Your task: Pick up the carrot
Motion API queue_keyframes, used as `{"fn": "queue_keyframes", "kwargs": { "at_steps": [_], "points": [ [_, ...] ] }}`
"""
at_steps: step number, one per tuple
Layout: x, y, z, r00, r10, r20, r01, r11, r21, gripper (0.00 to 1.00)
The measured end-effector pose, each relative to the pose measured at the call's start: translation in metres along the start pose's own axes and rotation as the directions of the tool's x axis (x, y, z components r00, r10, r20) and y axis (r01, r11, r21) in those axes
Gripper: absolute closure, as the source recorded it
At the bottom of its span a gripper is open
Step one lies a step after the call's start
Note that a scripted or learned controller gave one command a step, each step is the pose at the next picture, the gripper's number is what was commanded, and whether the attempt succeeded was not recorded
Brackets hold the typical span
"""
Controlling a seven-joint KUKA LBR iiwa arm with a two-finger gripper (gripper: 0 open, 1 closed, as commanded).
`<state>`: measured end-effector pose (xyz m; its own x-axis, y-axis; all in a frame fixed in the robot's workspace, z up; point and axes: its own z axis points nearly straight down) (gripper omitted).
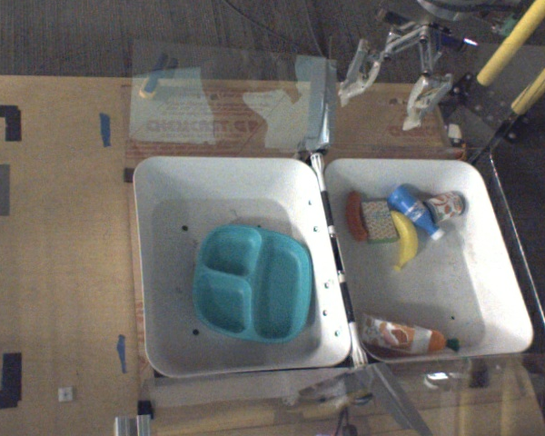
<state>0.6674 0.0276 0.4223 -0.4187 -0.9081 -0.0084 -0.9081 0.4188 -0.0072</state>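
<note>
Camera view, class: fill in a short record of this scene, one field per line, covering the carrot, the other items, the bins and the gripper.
carrot: orange, lying in the near left corner of the right bin
right bin: white; also holds a banana, a blue toy, a cup and a sponge
left bin: white; holds a teal tray
gripper: above the bench beyond the right bin, jaws spread, nothing between them
carrot picked: not yet

A pale wooden bench [54, 271] bears blue tape marks [104, 130] and black corner marks [4, 121]. Beyond its far edge lies dark grey carpet [118, 12], crossed by a black cable [254, 16].
</note>
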Motion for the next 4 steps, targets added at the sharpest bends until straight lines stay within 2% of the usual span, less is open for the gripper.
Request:
{"fn": "queue_keyframes", "kwargs": {
  "at_steps": [1,2,3,4],
  "points": [
    [0.020,-0.006,0.104,0.996,0.089,-0.003,-0.089,0.996,-0.005,0.00],
    [-0.034,0.038,-0.016,0.994,0.110,0.000,-0.110,0.994,0.001,0.00],
    [-0.045,0.020,-0.015,0.974,0.225,0.002,-0.225,0.974,0.001,0.00],
    [-0.044,0.018,-0.029,0.972,0.233,0.014,-0.233,0.972,0.008,1.00]
  ]
}}
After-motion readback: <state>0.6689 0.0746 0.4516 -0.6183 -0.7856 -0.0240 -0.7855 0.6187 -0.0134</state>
